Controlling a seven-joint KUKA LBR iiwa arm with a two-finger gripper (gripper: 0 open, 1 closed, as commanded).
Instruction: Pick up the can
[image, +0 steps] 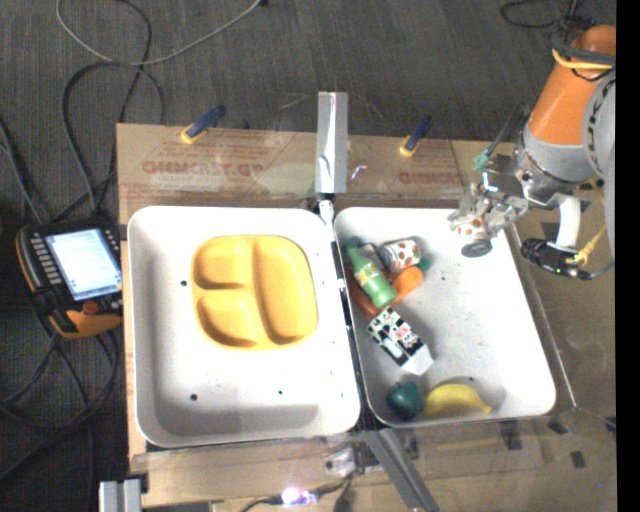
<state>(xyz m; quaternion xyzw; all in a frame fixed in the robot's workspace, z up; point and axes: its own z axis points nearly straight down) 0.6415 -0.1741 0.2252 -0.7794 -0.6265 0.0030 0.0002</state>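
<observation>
The end effector (478, 225) is seen above the right bin's (520, 330) far edge; whether it is spread or closed cannot be told. The can (402, 252) lies on its side well to the end effector's left, wedged against a green bottle (370, 278) and an orange carrot (405, 283). A slip or a wrong grasp is judged likely, since the neighbours crowd the can.

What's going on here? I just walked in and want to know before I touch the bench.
A grey robot arm with an orange band reaches in over the right white bin, its gripper at that bin's far right corner. The small red-and-white can lies on its side among the green bottle and carrot, apart from the gripper. The left white bin holds a yellow divided tray.
</observation>
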